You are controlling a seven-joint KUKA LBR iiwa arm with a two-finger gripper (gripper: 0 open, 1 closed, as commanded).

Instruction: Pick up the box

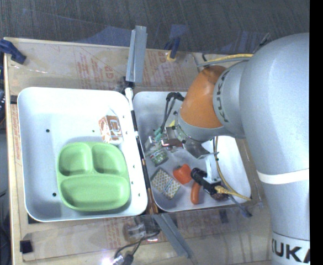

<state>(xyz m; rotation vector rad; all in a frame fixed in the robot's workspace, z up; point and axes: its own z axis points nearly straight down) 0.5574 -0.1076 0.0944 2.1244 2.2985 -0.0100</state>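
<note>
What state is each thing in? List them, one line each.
Small box: lying in the left bin, beside the tray, not gripped.
Green divided tray: flat, right side up.
Gripper: low in the right bin, over small items.
Patterned packet: lying flat.
Red-orange toys: lying loose.

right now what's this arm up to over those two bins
The grey KUKA arm reaches in from the right, its gripper low over the right bin, near that bin's left wall. Below it lie a small patterned box, a red piece and an orange piece. Nothing looks lifted yet. The left bin holds a green divided tray and a small packet.
</note>
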